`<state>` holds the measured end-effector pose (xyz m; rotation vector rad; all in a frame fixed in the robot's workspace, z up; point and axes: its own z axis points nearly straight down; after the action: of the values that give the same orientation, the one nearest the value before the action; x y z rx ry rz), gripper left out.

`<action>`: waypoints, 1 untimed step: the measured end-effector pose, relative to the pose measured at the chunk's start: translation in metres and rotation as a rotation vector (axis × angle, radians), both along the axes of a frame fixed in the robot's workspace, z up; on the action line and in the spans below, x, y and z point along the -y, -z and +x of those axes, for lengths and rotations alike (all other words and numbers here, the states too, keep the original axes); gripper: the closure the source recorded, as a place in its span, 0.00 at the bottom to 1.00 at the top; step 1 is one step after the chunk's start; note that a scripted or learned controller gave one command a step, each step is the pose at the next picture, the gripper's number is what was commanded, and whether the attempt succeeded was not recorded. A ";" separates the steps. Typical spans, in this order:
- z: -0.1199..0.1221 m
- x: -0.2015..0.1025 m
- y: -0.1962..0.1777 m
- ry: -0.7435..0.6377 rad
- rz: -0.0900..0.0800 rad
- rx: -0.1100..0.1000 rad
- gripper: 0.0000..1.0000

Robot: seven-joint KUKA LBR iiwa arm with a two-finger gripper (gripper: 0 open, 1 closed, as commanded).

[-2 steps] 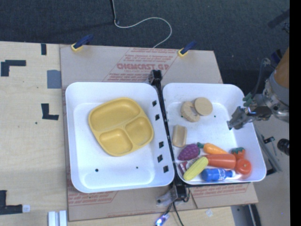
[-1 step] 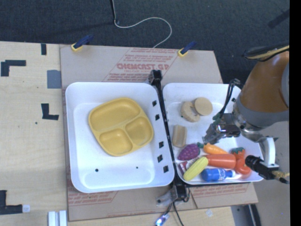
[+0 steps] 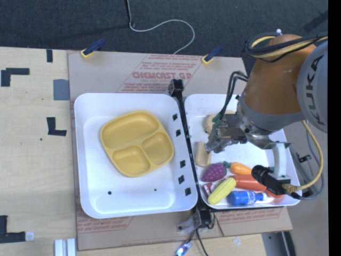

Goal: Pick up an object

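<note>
From above, the grey arm with its orange band reaches in from the right over the right-hand shallow white bin [image 3: 198, 103], its dark two-finger gripper [image 3: 217, 141] hanging low just beside a tan, block-like piece [image 3: 202, 154] near the bin's left wall; whether it is open or closed cannot be told. Along that bin's near side lie a purple grape bunch [image 3: 214, 172], a yellow corn cob [image 3: 221, 190], an orange carrot [image 3: 240, 169] and a blue bottle [image 3: 243, 198]. The left-hand white bin [image 3: 85, 143] holds a yellow three-compartment plastic plate [image 3: 137, 142].
</note>
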<state>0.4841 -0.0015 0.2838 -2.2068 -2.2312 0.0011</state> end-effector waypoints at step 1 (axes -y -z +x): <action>0.001 -0.059 -0.100 0.002 -0.001 0.007 1.00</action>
<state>0.4853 0.0578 0.3838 -2.2126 -2.2333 -0.0053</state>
